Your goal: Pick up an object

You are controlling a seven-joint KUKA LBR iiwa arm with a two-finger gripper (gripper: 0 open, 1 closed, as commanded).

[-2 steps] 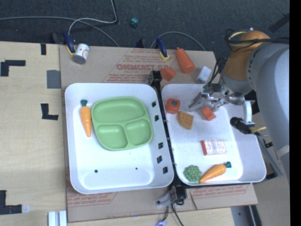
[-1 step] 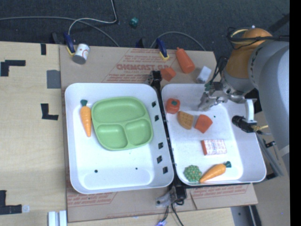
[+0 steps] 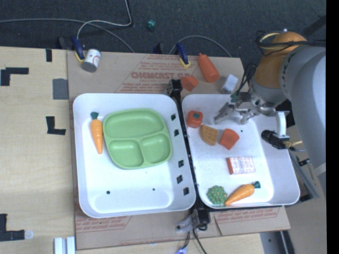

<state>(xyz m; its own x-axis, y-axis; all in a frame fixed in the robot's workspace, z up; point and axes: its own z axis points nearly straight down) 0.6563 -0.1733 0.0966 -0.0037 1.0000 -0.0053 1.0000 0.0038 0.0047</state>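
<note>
My gripper (image 3: pixel 231 118) hangs over the far part of the right bin (image 3: pixel 275 179), open, with nothing between its fingers. Just below it lie an orange-red block (image 3: pixel 229 138) and a tan waffle piece (image 3: pixel 209 135). To its left sits a red round fruit with a teal top (image 3: pixel 195 118). Nearer the front of this bin are a red-and-white packet (image 3: pixel 241 165), a green broccoli (image 3: pixel 216 194) and a carrot (image 3: pixel 241 192).
The left bin (image 3: pixel 127 197) holds a green divided plate (image 3: pixel 139 138) and a second carrot (image 3: pixel 96 133). Behind the bins, on the cardboard, lie an orange bottle shape (image 3: pixel 208 67), a small orange piece (image 3: pixel 189 82), a white cube (image 3: pixel 230 82) and a can (image 3: pixel 91 59).
</note>
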